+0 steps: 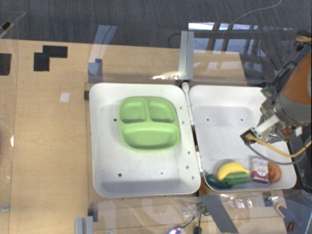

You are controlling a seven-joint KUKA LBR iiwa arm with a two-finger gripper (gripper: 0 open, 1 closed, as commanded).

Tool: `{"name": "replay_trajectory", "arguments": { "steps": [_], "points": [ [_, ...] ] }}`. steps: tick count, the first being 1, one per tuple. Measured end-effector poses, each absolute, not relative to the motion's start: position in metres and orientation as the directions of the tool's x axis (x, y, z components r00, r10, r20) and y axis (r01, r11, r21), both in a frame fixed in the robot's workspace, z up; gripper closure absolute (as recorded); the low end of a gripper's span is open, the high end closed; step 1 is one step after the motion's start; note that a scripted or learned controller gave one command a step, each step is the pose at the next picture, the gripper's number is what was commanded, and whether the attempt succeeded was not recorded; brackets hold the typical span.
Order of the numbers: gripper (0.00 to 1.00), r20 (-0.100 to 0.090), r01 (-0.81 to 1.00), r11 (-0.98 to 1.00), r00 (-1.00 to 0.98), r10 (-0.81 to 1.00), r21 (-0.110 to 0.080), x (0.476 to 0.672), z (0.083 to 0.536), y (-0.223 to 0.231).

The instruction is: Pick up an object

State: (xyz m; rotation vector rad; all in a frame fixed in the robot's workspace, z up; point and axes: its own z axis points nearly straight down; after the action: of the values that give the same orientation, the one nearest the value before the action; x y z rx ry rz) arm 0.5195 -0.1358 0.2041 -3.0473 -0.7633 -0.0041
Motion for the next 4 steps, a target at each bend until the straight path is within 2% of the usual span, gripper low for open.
{"name": "replay_trajectory", "arguments": {
  "steps": [1, 2, 3, 4],
  "points": [
    [1.0, 0.003, 0.409, -0.912, 0.912, 0.409, 0.002, 0.565, 0.317, -0.151],
    [1.0, 0.003, 0.47, -0.883, 0.883, 0.47, 0.002, 0.546, 0.365, -0.104],
    [1.0, -0.001, 0.337, -0.941, 0.941, 0.337, -0.001, 0.487, 0.259, -0.138],
    [1.0, -0.002, 0.277, -0.961, 0.961, 0.277, -0.003, 0.486, 0.165, -0.183]
  ]
}}
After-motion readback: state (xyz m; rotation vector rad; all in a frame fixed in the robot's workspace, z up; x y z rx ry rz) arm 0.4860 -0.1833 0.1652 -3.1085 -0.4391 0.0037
